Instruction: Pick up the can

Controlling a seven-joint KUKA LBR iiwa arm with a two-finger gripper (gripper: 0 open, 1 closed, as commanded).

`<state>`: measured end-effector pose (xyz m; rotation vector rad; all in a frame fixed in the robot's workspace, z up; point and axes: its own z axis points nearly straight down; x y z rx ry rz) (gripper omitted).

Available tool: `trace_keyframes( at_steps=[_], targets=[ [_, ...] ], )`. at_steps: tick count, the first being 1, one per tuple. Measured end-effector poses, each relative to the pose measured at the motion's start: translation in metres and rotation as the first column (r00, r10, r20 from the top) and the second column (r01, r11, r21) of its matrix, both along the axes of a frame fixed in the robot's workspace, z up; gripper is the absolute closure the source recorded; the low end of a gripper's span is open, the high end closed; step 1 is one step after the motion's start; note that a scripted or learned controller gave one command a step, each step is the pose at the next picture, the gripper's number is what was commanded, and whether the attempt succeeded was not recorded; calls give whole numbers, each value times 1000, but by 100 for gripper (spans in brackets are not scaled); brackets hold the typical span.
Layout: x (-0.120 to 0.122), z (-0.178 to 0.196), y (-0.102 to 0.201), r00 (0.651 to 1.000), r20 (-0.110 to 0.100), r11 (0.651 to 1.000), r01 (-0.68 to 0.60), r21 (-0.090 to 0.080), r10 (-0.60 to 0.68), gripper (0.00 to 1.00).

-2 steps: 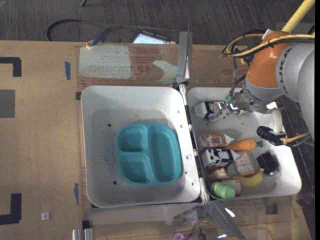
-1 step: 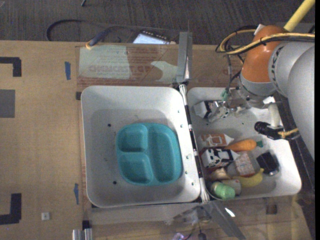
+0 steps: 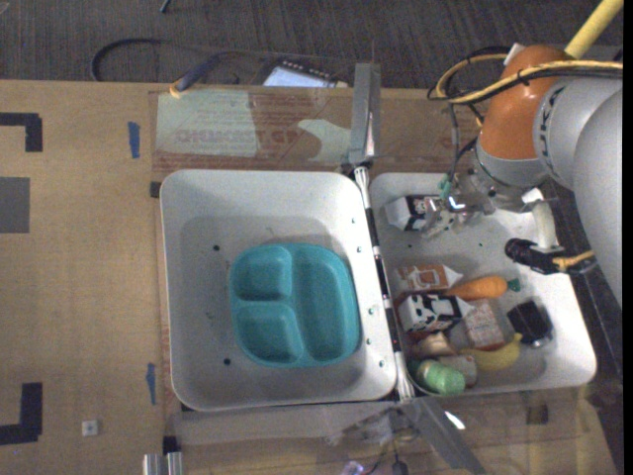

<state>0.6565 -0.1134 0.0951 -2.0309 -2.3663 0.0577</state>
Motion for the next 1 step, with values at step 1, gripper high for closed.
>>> trace_keyframes(
  at_steps=[1],
  targets=[
    [11,90,29,955,43,956,293,13,-293,100]
  ],
)
